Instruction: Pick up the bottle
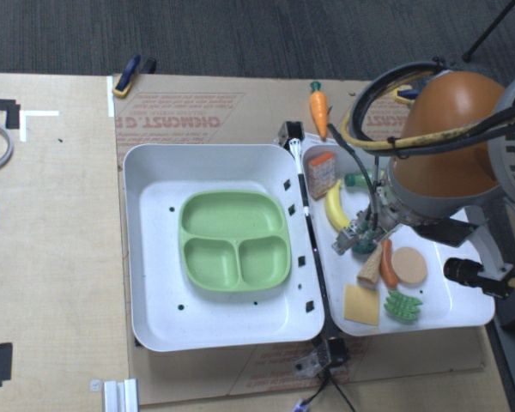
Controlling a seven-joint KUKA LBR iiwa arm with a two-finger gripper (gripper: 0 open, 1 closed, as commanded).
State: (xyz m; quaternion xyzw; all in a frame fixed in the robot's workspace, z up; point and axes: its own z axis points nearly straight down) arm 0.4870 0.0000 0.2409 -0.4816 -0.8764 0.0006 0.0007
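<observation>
the bottle (358,179), green and mostly hidden behind the arm's cabling, lies toward 12 o'clock in the right bin (463,316), just past the top end of the banana (335,207). your gripper (354,239) sits below it, toward 6 o'clock of the bottle, low over the middle of that bin, and you cannot tell how its jaws stand because the wrist and cables crowd over them. at 10 o'clock of the gripper you have the banana, and beyond it a small orange carton (320,172) standing against the bin's left wall. at 5 o'clock of the gripper lie a cone-shaped piece (371,269), a sausage (387,263) and a round tan disc (409,266), close together. further toward 6 o'clock sit a yellow cheese wedge (362,305) and a green leafy piece (402,306), side by side. at 9 o'clock, the left bin (146,230) holds a green divided plate (235,240). a carrot (318,110) lies on the cardboard outside the bins, at 12 o'clock of the carton.
</observation>
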